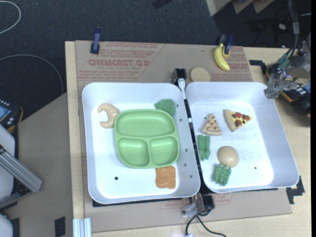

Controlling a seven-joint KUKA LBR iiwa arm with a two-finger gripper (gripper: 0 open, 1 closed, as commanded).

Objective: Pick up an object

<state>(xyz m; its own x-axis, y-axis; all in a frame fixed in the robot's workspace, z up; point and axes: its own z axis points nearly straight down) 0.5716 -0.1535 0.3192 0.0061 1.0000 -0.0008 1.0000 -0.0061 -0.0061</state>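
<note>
The right bin [266, 147] holds two pizza slices [212, 125] [237, 118], green beans [203, 147], a beige round bun [228, 155] and a knobbly green vegetable [222, 174]. In the left bin [94, 147] a green divided tray [146, 137] lies in the middle, with a croissant [107, 114] to its left, a leafy green piece [166, 106] at its top right and an orange toast-like piece [166, 177] below it. My gripper [274, 87] hangs at the right bin's far right corner, over the rim and away from every object.
Behind the bins, a banana [222, 58] and a beige disc [200, 74] lie on the brown board. A blue clamp [96, 41] sits at the board's back left. Dark equipment crowds the bench's right edge.
</note>
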